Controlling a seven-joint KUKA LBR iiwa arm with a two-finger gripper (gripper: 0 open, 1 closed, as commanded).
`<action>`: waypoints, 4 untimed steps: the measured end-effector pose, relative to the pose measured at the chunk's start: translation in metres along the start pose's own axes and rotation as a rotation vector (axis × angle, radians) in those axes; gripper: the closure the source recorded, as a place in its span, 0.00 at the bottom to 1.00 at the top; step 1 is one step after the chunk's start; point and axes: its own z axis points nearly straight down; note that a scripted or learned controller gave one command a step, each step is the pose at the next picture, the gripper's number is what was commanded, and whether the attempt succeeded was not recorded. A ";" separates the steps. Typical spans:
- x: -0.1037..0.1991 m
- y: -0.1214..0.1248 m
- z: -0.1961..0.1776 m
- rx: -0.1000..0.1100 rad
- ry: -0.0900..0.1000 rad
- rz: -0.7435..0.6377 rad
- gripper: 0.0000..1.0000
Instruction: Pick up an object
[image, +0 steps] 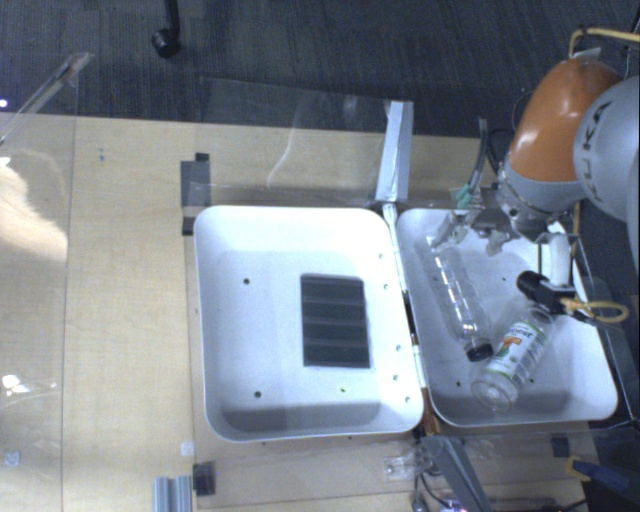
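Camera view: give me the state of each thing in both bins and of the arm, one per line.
Clear plastic bottle: lying on its side in the right bin, dark cap toward the camera.
Small labelled bottle: lying on its side, beside the clear one.
Black pad: lying flat in the left bin.
Gripper: over the right bin's far end, holding nothing visible.

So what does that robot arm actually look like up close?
The arm is bulky and rounded, with a grey shell and a glossy orange band. Dark cables run alongside it, and a small metallic end effector sits at its tip.
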 end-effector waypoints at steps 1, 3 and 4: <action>-0.033 -0.027 0.093 -0.005 -0.001 -0.077 0.00; -0.039 -0.010 0.101 0.002 0.002 -0.319 0.00; -0.029 0.025 0.102 0.070 0.005 -0.417 0.00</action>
